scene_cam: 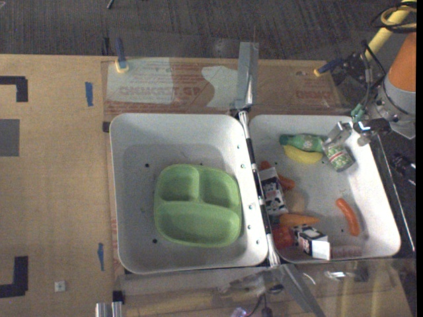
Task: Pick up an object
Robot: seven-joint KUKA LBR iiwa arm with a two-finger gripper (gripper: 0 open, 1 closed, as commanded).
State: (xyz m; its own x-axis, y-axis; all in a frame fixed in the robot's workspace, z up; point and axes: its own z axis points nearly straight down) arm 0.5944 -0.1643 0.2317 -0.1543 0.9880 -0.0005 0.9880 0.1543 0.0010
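My gripper [342, 133] hangs over the back right part of the right bin [380, 197], reaching in from the right. A small can with a green and red label [338, 156] lies tilted right under its tip, touching or nearly touching it; I cannot tell whether it is gripped. Just left of the can lie a green bottle [301, 139] and a yellow banana [303, 154]. Nearer the front lie an orange sausage [348, 216], a carrot [301, 220], a small white box [312, 241] and a red piece [283, 238]. A milk carton [272, 191] leans against the left wall.
The left bin [132, 144] holds a green divided plate [197, 205] near its middle. A metal divider [254, 190] separates the two bins. Bare white floor shows in the right bin between the can and the sausage. Cables and the arm [403, 78] crowd the upper right.
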